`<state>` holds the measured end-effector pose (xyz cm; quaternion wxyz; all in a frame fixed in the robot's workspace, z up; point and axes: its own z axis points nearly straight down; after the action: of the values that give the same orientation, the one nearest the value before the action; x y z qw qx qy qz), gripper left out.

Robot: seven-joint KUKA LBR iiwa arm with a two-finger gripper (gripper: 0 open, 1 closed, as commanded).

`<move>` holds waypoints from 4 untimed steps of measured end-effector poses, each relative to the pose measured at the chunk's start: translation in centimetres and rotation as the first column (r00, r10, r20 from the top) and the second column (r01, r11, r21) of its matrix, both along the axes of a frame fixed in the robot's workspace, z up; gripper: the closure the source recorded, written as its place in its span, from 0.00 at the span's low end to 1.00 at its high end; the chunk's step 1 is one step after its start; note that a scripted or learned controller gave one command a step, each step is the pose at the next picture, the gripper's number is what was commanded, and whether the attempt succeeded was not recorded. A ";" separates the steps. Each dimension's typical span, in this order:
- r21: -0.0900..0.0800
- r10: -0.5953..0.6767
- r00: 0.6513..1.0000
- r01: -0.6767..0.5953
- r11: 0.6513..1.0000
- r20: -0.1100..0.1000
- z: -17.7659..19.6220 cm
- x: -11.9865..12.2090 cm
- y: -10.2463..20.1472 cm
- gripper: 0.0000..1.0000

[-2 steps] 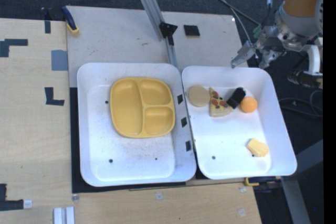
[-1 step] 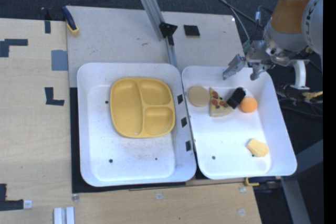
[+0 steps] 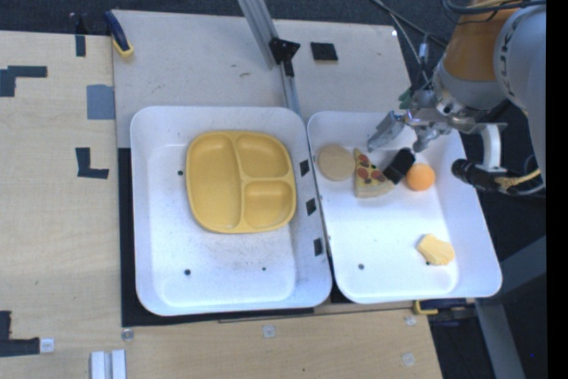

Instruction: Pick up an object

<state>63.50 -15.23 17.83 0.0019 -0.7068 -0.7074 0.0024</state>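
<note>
Pincer (image 3: 404,130): fingers apart, empty, over right bin's (image 3: 470,275) far edge. Nearest: yellow block (image 3: 436,250). Mid-bin: orange ball (image 3: 421,177), pizza slice (image 3: 370,175), tan disc (image 3: 335,162). Step, judged: approach. Next move calls for descent onto one item, then closing.

One fixed camera, high over the bench, looking down at a slant.

From here I take in both white bins whole: the left bin (image 3: 146,217) and the right bin (image 3: 470,253) side by side mid-frame, bench (image 3: 53,191) stretching left, the arm (image 3: 497,40) entering from the right.
</note>
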 end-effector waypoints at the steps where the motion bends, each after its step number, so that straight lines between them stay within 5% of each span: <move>1: -0.002 0.002 1.000 -0.002 1.000 0.007 -6.1 0.4 0.4 0.00; 2: -0.004 0.003 1.000 -0.003 1.000 0.013 -4.5 0.6 0.3 1.00; 4: 0.000 0.001 1.000 -0.001 1.000 0.010 4.1 0.8 0.1 1.00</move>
<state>64.27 -15.15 21.95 -0.0017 -0.7064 -0.7078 -0.0011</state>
